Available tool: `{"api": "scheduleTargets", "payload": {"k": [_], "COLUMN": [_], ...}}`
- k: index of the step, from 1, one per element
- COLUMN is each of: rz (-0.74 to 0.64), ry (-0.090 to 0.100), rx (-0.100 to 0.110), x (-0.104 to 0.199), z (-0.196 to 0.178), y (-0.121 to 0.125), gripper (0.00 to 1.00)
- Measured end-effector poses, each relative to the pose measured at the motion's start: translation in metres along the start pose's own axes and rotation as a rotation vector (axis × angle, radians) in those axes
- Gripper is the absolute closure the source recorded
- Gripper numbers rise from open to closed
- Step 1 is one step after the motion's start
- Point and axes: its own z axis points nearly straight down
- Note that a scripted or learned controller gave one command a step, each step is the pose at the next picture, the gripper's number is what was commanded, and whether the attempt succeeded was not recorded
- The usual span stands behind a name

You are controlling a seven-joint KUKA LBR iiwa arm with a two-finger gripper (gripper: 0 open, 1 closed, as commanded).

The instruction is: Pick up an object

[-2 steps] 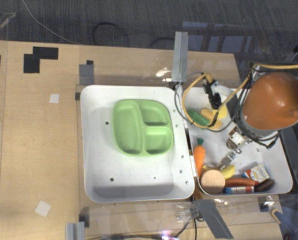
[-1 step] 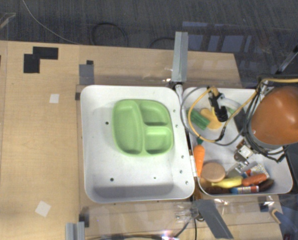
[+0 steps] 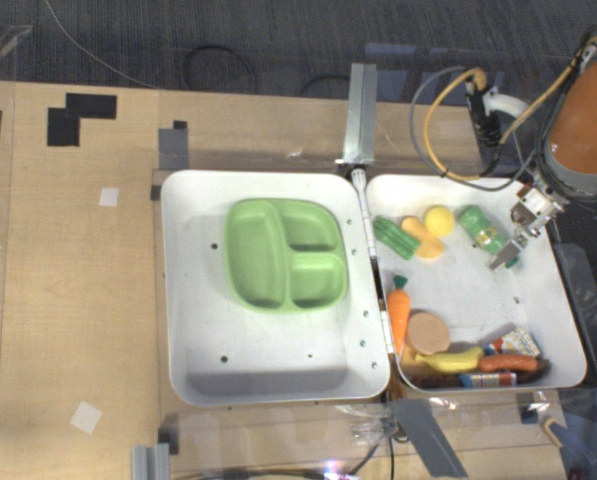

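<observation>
My gripper [image 3: 508, 255] hangs over the upper right part of the right bin [image 3: 478, 288], just right of a small green object [image 3: 475, 222]. Nothing can be seen held in it. To its left lie a yellow lemon [image 3: 439, 219], an orange piece [image 3: 421, 239] and a green cucumber-like piece [image 3: 392, 238]. A carrot [image 3: 399, 309] rests along the bin's left wall. At the front edge sit a brown round disc [image 3: 428, 333], a banana [image 3: 452, 360], a red sausage [image 3: 508, 365] and a small packet [image 3: 519, 342].
The left bin [image 3: 193, 298] holds a green divided plate [image 3: 284, 254]. A metal divider [image 3: 361, 183] separates the bins. Yellow and black cables [image 3: 448, 118] loop above the right bin. Wooden benchtop [image 3: 68, 298] spreads to the left.
</observation>
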Motion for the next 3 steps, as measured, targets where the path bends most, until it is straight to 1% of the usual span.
{"api": "scheduleTargets", "payload": {"k": [1,2,3], "rz": [-0.184,-0.298,-0.411], "ry": [-0.005,0.004,-0.006], "rx": [-0.001,-0.002,-0.003], "x": [-0.026,0.019,-0.021], "z": [0.078,-0.033,0.078], "y": [-0.039,0.010,-0.001], "gripper": [0.00,0.00,0.00]}}
